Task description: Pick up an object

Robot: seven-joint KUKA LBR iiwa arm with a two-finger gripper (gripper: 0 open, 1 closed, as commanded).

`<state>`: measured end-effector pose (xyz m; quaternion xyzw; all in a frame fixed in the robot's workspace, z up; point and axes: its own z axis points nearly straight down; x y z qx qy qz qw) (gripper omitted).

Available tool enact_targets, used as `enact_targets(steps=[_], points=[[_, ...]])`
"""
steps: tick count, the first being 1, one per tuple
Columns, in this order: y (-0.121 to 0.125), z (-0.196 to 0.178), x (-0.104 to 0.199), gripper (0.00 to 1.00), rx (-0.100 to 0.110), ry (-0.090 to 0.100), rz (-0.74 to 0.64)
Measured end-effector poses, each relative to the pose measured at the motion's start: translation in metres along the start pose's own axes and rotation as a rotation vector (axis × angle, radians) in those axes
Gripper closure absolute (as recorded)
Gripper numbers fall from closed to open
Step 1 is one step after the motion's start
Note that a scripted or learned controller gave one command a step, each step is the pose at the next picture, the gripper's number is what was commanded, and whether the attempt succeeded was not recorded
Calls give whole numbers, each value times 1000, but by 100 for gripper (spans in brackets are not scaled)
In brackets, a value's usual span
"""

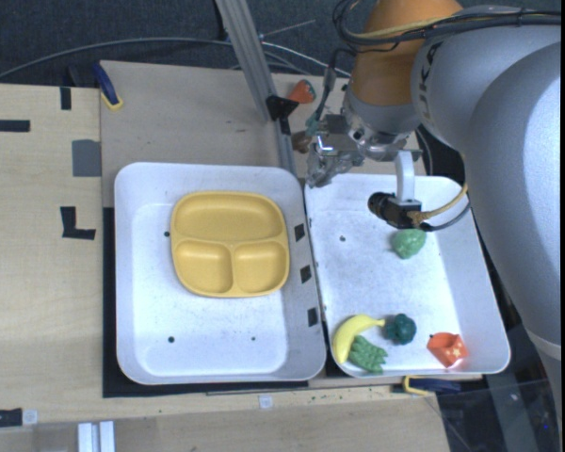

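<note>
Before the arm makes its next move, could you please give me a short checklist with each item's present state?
1. Gripper over the right bin: not ok, at the bin's far left corner.
2. Object between the fingers: not ok, none seen.
3. Finger opening: cannot tell.
4. Light green piece free of neighbours: ok.
5. Banana free of neighbours: not ok, green toy against it.

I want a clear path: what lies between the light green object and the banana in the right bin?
In the camera view, bare white bin floor lies between the light green object and the banana.
</note>
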<state>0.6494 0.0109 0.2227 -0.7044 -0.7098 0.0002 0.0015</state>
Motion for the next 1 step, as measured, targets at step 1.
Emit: enact_targets(steps=[1], points=[[-8,9,55,100,1,0,1]])
